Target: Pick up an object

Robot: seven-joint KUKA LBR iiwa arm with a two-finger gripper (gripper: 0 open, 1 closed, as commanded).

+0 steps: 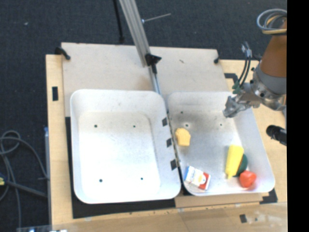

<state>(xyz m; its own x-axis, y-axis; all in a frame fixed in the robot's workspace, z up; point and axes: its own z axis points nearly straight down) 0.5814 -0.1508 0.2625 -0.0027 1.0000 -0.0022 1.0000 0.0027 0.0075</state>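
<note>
Four objects are lying in the right bin [256, 129]: yellow block [183, 137], red-white carton [197, 178], yellow cylinder [234, 160], red ball [247, 179]. End effector [231, 108] is hovering over the bin's upper right; finger state cannot be determined.

We are looking at a robotics lab. The plywood surface [120, 64] stands on dark carpet [29, 18] and carries two shallow white bins [79, 105], scuffed grey. An aluminium mounting rail [133, 18] rises behind them, loose cables [14, 149] lie on the floor at the left, and an industrial arm [270, 66] reaches in from the right.
</note>
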